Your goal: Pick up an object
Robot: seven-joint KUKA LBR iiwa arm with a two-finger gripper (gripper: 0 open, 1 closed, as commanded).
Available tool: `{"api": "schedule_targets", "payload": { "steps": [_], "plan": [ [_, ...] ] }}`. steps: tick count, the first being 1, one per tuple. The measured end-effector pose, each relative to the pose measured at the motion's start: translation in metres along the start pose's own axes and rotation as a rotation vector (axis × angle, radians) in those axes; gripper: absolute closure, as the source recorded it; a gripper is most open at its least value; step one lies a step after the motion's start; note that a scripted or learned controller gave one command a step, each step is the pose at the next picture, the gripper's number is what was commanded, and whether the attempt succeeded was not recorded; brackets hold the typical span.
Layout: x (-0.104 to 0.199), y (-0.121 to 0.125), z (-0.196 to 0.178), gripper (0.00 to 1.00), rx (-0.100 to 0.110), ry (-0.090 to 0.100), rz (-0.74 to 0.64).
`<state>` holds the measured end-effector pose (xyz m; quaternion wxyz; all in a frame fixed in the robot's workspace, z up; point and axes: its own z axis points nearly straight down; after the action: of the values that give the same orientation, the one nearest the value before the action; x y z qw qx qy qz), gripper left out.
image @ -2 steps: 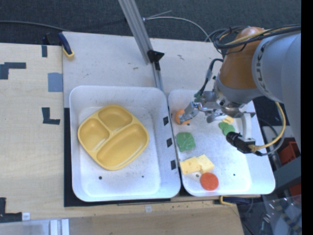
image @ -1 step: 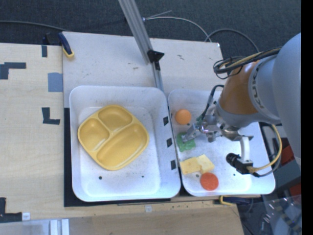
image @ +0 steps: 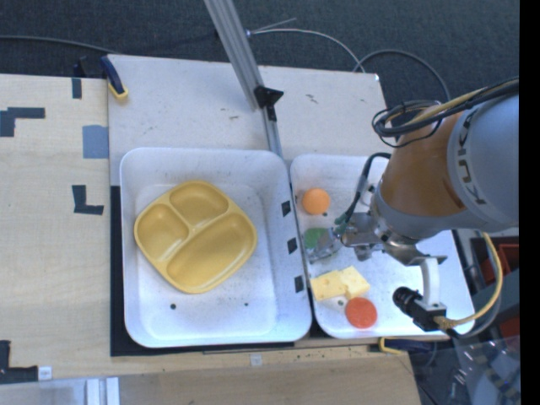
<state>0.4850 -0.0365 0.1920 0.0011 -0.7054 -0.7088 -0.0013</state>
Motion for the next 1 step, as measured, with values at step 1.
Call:
{"api": "schedule_targets", "payload": {
  "steps": [1],
  "plan": [
    [-0.0666, 0.0084, 0.0202, 0.0, 0.004, -0.007, 0.011]
  ]
}}
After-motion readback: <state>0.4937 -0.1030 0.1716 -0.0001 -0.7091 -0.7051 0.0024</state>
